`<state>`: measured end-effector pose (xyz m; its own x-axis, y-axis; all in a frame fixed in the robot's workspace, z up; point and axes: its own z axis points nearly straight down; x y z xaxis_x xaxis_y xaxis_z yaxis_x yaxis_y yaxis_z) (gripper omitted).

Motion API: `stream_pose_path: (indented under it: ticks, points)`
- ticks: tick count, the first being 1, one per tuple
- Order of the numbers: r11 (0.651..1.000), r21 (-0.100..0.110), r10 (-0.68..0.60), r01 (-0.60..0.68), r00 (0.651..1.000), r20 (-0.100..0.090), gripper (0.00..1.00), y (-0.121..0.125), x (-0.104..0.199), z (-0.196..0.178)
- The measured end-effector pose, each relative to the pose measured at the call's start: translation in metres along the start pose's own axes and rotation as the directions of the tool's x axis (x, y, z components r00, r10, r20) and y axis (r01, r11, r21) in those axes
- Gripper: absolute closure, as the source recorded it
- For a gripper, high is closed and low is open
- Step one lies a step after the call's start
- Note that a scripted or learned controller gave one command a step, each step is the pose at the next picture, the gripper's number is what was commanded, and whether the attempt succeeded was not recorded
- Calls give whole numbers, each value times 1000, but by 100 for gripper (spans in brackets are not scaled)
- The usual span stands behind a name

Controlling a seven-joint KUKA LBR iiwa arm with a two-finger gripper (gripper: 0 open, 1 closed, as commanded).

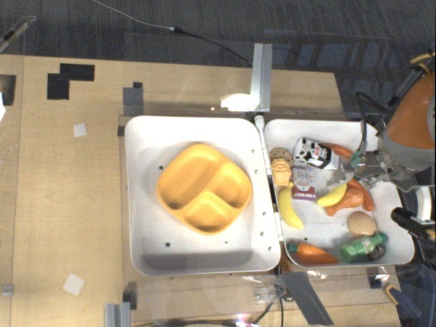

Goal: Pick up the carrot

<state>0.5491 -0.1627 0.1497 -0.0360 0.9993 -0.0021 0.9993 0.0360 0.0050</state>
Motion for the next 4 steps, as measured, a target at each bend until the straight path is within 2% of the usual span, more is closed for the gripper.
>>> stream_pose_path:
  ticks: [1,2,3,4]
  points:
    - [885,4,466,-466,885,1,0,-23,-32,14]
    - [870,-34,492,-492,871,0,0,-53,8,52]
    - [871,-47,490,-489,872,6,100,-51,3,37]
    - [777,1,630,-630,777,-2,100,-59,46,-51]
